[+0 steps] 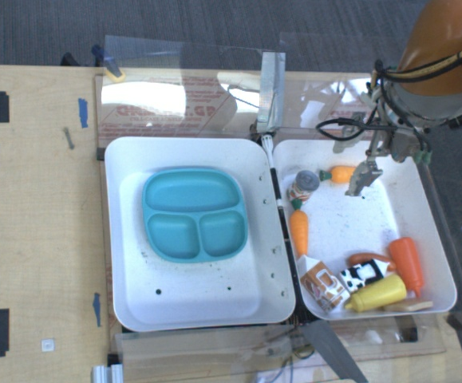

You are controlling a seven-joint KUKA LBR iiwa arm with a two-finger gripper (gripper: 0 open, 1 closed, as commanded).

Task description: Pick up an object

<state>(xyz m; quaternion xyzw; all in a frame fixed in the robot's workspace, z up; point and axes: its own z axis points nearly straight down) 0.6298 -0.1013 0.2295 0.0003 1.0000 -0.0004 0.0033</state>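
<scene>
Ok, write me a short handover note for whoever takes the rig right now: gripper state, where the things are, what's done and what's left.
Gripper: hanging over the back of the right bin, beside a small orange piece. Nothing can be seen between its fingers.
Right bin: a grey-capped item and a carrot by its left wall; a brown packet, a black and white toy, a yellow bottle and a larger carrot at the front.
Left bin: a blue divided plate.
Done: no pick yet.
Left: grasp one object and lift it; the small orange piece looks nearest.
</scene>
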